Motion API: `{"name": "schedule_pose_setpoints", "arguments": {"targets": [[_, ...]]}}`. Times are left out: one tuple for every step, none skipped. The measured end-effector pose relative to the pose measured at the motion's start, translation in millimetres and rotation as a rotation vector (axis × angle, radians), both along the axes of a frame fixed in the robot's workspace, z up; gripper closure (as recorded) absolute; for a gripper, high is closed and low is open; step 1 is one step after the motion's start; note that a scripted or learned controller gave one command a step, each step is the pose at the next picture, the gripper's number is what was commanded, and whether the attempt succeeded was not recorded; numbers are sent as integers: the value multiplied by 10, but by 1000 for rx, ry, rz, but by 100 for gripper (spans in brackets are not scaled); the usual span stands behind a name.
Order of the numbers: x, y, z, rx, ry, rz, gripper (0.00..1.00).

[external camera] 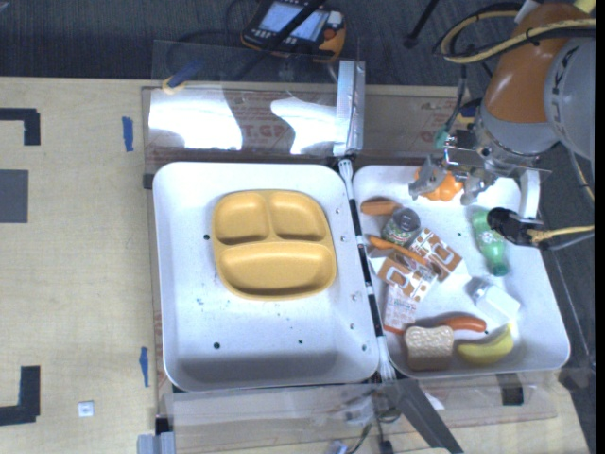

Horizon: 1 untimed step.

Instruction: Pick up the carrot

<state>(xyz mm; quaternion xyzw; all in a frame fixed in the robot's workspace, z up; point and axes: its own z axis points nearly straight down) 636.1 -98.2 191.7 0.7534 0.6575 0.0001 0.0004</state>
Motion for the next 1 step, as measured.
{"name": "schedule_pose_setpoints", "arguments": {"targets": [[8,9,97,-2,-2,2,100]]}}
